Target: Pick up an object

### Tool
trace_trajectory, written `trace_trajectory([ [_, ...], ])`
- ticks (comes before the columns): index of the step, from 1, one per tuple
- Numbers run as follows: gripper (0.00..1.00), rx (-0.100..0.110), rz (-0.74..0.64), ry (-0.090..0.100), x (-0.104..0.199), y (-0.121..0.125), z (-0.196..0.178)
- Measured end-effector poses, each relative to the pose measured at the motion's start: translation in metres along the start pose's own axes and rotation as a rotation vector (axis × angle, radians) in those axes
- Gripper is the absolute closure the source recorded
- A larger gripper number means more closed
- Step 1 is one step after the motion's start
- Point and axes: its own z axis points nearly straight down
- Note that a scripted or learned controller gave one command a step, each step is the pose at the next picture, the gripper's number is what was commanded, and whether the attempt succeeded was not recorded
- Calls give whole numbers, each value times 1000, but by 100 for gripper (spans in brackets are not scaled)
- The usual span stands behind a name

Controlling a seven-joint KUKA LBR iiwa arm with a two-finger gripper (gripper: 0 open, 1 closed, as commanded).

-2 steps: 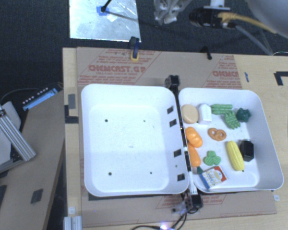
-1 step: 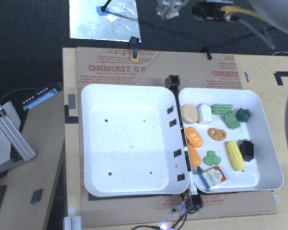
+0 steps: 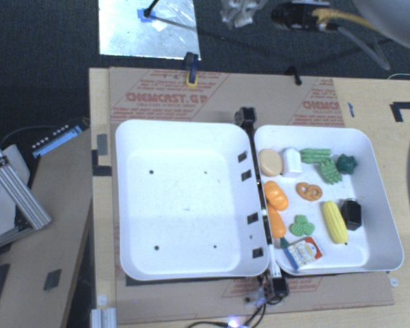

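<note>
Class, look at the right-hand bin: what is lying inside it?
Inside the right bin: a bread roll, white cup, green vegetables, pretzel, orange pepper, carrot, corn cob, black block, small carton. Anything beneath them is covered.

I see toy foods lying in the right bin point(image 3: 376, 183): a tan bun point(image 3: 270, 161), orange pepper point(image 3: 276, 195), pretzel point(image 3: 309, 191), yellow corn point(image 3: 334, 221), green beans point(image 3: 316, 154), and a small carton point(image 3: 303, 253).

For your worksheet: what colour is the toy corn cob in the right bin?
Yellow, the toy corn cob; clearest in the camera view.
</note>
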Motion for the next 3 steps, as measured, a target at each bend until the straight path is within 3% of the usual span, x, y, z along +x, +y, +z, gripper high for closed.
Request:
trace_trajectory([
  [3,100,0,0,0,8,0,0],
])
